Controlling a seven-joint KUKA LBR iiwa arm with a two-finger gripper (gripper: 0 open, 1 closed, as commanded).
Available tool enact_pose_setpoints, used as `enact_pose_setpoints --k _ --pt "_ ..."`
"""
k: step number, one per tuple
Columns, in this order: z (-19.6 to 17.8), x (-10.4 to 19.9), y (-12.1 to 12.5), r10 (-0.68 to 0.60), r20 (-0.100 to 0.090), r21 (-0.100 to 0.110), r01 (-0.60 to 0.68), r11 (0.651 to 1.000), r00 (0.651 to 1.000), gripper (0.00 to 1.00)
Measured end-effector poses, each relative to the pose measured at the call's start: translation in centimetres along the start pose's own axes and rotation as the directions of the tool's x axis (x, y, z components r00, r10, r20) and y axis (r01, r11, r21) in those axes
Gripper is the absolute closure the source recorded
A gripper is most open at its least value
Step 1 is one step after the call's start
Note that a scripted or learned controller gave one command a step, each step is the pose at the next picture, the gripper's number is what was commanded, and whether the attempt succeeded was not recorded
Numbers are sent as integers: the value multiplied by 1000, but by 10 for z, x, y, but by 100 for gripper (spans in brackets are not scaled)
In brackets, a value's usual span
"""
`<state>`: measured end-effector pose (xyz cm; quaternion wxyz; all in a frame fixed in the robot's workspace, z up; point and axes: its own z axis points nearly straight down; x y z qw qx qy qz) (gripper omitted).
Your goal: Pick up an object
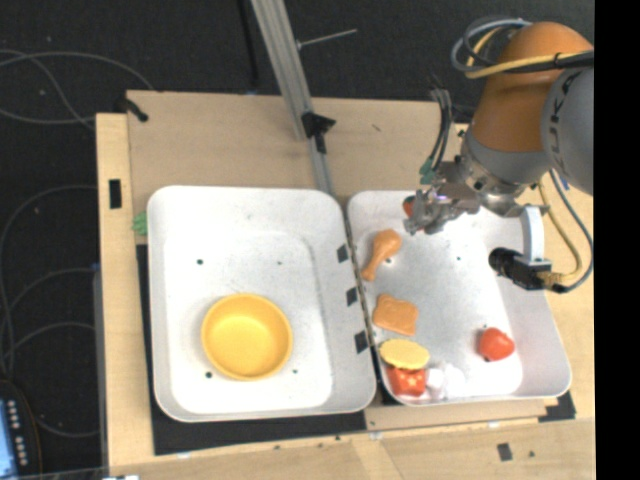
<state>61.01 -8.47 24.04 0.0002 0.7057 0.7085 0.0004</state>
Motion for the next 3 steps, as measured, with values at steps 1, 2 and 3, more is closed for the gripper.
enact_pose_setpoints --k 1,2,3 --pt "9 51 -8 -2 -1 2 2 1000 1000 100" --pt "11 103 -11 1 -1 1 -1 1000 1000 100" --pt "-2 150 -24 1 -1 0 -1 1000 1000 100"
